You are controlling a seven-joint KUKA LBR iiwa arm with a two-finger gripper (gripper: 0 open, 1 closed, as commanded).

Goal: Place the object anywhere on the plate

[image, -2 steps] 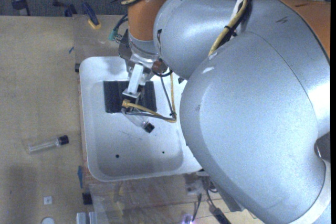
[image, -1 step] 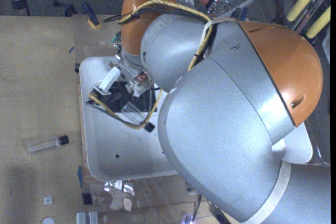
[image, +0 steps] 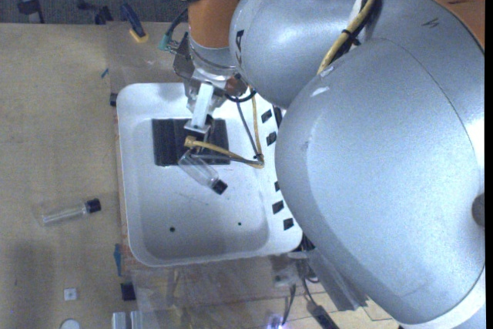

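No brand, label or lettering can be read anywhere. The task's thing is a clear vial [image: 202, 172] with a black cap at its lower right end, lying tilted in the white bin [image: 139, 196], its upper end at the lower edge of the black plate [image: 168, 141]. The plate is a flat dark rectangle on the bin floor, toward the bin's far side. The end effector [image: 194, 144] hangs over the plate, right at the vial's upper end; whether it is clenched or released, or grasping the vial, I cannot tell. The big grey arm [image: 370, 135] with its orange band covers the right of the view, and a yellow cable loops beside the vial. A second clear vial [image: 69, 212] with a black cap lies on the desk [image: 54, 104], left of the bin.
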